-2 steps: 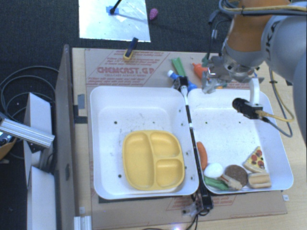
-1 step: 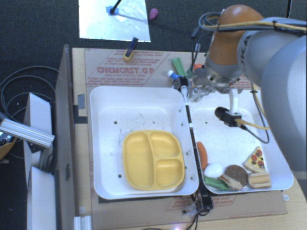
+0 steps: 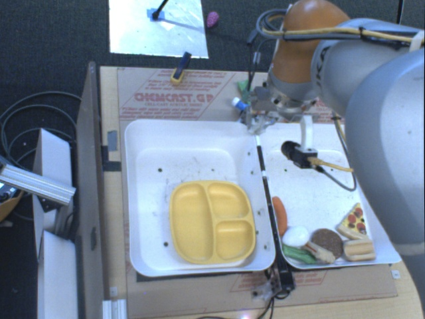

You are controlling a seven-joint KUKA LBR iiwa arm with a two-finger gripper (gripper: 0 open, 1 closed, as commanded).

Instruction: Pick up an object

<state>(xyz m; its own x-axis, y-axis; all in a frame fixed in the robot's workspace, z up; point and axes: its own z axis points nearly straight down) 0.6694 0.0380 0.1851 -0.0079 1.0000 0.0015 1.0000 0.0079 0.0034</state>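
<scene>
Counting two white bins: the left bin (image 3: 143, 178) carries one yellow divided tray (image 3: 212, 221), the right bin (image 3: 332, 153) six toy foods (image 3: 319, 239) at its near end. Reaching over the far rim, the claw (image 3: 255, 121) hangs low; its grip cannot be told.

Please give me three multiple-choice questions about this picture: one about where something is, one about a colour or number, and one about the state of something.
1. Where is the yellow plastic divided tray?
A. left white bin
B. right white bin
C. floor

2. How many compartments has the tray?
A. two
B. three
C. five

3. How does the slice of toy pizza lie?
A. between the gripper's fingers
B. in the right white bin
C. on the tray

Answers: 1 A, it lies inside the left white bin. 2 B, ridges divide three sections. 3 B, it rests near the other toy food, far from the gripper.
</scene>
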